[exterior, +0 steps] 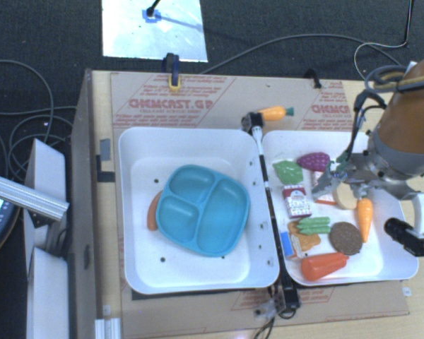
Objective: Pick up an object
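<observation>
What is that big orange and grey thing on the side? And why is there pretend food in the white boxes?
That big thing is a robot arm. It reaches in from the right side of the picture, and a computer program moves it. The camera sits above the bench and looks down at a slant.

On the bench are two shallow white bins side by side. The left bin has a blue plate with sections and something orange tucked beside it. The right bin holds toy food: purple grapes, a green leafy piece, a carrot, a brown round cookie, a red pepper and more.

The robot's job is to pick one up. Its gripper is down among the toys, but I can't see anything held in it.
</observation>
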Controlling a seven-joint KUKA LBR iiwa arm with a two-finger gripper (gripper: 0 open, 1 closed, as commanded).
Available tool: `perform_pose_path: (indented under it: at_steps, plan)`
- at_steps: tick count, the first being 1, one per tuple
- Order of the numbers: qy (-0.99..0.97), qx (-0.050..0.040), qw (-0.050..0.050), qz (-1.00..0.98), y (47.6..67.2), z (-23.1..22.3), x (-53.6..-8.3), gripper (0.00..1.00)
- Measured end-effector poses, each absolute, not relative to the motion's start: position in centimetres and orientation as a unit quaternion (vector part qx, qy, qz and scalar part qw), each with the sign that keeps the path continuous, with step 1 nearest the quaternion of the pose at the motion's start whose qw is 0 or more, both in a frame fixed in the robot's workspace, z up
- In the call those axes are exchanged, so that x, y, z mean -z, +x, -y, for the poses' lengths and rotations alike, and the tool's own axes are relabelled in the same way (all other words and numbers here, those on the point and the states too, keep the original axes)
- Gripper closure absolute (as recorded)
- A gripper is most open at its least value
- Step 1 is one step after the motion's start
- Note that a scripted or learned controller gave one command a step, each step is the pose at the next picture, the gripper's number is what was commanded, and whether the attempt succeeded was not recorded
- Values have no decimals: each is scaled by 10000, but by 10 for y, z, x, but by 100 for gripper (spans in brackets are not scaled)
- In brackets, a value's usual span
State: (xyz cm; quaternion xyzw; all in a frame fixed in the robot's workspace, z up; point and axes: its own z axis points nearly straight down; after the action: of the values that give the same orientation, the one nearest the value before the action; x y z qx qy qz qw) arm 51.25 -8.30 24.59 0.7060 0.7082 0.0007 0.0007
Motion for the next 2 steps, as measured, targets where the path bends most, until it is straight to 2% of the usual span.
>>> perform_pose_path:
  at_steps: [1, 2]
  plan:
    - [7068, 10, -15, -7074, 517, 93, -113, 0]
    - [7067, -4, 3, -7075, 506, 90, -84, 0]
